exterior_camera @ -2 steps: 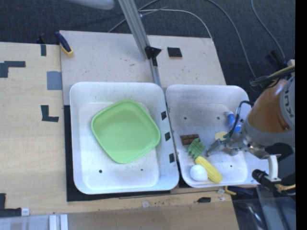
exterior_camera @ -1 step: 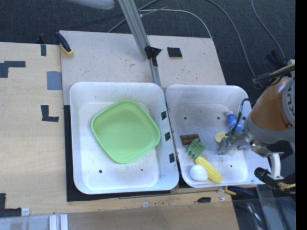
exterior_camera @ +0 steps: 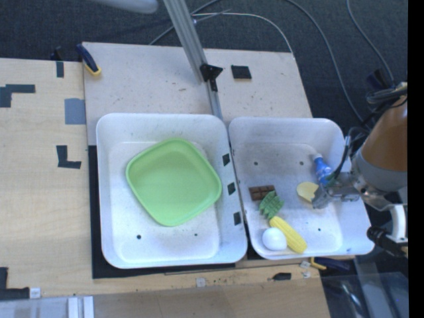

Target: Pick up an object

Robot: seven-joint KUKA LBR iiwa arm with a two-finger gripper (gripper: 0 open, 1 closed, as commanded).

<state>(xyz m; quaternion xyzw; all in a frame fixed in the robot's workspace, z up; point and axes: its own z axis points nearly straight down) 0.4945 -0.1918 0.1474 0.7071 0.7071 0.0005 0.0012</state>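
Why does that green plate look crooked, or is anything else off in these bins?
The green plate lies turned cornerwise to the left bin, nothing worse. No spill or damage is visible; the toy food lies loosely scattered in the right bin.

The grey arm point(exterior_camera: 383, 158) with its orange band reaches in from the right, its wrist bent downward. Its claw point(exterior_camera: 322, 199) hangs low, pointing left; the finger gap is unclear.
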